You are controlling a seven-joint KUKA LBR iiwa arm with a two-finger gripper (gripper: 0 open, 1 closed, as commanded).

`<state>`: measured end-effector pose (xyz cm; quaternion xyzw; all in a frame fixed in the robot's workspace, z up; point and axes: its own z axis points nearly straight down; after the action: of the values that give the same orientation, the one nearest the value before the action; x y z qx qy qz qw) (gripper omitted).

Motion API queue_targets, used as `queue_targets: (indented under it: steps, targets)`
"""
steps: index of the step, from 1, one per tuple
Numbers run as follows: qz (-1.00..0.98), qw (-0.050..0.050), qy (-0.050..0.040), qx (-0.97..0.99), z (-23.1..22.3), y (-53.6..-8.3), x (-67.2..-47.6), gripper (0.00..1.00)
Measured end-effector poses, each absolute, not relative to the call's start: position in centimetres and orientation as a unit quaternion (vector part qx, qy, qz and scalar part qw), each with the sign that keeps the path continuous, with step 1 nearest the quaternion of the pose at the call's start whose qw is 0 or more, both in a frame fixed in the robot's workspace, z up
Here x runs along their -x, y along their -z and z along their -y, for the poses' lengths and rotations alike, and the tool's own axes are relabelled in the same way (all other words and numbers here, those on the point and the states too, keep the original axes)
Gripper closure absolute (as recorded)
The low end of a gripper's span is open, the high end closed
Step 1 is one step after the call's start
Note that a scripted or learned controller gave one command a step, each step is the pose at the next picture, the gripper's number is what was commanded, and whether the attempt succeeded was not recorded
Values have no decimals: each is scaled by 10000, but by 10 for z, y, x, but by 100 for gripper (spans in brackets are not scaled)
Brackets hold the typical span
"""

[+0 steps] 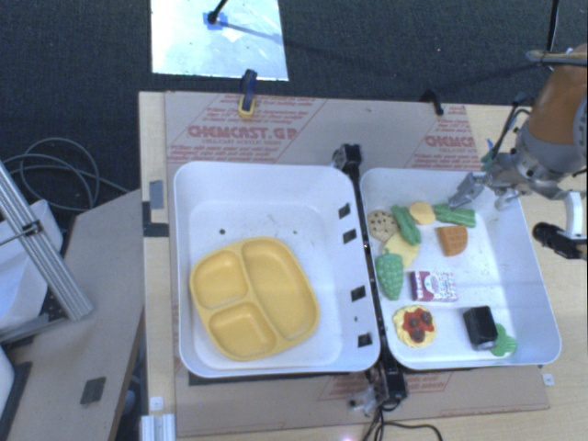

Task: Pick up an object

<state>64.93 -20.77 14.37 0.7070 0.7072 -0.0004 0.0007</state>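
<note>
A: Where is the arm?

B: Over the right bin's far right corner. Its fingers stand spread, one tip just above the green pod, the other toward the right wall. Nothing sits between them.

A: And the things to pick?

B: Crowded along the bin's left side and front: a cookie near the left wall, a pickle, a yellow piece, an orange block, a green cob, a pink carton, a pizza slice, and a black box touching a green bit at the front right corner.

A: Any open room?

B: The right strip of that bin's floor, between the orange block and the right wall, lies bare. In the left bin, a yellow tray sits toward the front, leaving the far half bare. The bins meet at a black seam on the desk.
</note>
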Motion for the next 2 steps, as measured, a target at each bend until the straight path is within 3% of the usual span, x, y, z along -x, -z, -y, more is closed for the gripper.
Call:
queue_targets:
  steps: [1,2]
  targets:
    - [-7076,-9,6,-7066,206,-81,-641,0]
    - [-7088,21,-5,-7054,206,-97,-644,100]
